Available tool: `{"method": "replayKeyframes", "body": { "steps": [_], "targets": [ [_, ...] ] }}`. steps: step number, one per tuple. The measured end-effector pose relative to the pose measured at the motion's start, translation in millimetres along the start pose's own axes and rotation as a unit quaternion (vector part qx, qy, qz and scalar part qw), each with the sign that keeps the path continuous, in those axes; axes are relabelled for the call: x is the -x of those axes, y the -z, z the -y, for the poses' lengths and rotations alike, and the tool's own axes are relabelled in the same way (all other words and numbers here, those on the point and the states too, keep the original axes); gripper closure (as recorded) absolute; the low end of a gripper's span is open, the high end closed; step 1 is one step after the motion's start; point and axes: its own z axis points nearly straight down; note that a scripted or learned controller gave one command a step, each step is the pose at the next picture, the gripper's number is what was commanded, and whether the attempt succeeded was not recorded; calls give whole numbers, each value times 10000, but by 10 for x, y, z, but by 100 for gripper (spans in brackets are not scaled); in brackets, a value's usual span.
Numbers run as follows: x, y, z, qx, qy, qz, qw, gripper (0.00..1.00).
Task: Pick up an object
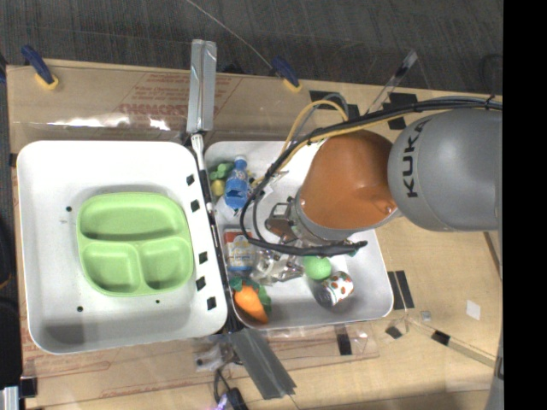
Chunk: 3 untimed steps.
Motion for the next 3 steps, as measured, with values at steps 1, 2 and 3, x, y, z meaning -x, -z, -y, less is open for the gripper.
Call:
{"method": "replayKeyframes", "body": {
  "steps": [1, 2, 3],
  "targets": [
    [439, 527, 1330, -55, 751, 7, 9972, 0],
    [-588, 625, 1129, -30, 909, -25, 9959, 0],
    [-780, 12, 778, -11, 1874, -6, 9823, 0]
  ]
}}
